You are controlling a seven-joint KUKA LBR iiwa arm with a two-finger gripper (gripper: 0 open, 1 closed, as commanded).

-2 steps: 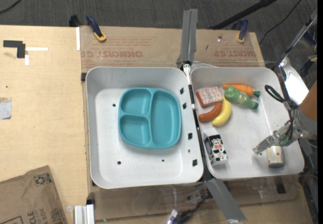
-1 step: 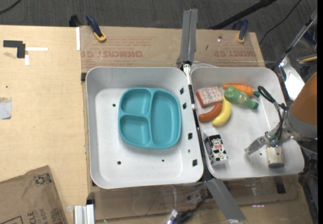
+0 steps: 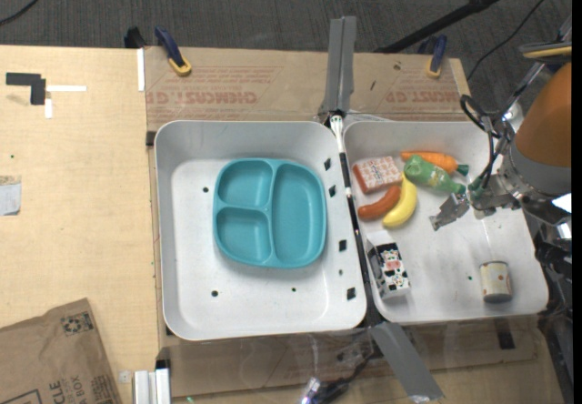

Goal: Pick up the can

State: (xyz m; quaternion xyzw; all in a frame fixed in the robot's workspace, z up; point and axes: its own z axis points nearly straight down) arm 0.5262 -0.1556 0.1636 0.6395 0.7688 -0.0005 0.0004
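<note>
Two bins sit before you: the can (image 3: 496, 282) lies near the right bin's (image 3: 436, 297) lower right corner, while your hand (image 3: 452, 209) hovers apart, above it, fingers spread and holding nothing.

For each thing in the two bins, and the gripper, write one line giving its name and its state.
can: on its side, right bin, untouched
carton: lying flat, left edge of right bin
banana: lying against the sausage
green bottle: lying down
carrot: lying down
teal tray: flat, left bin
gripper: above right bin, holding nothing
</note>
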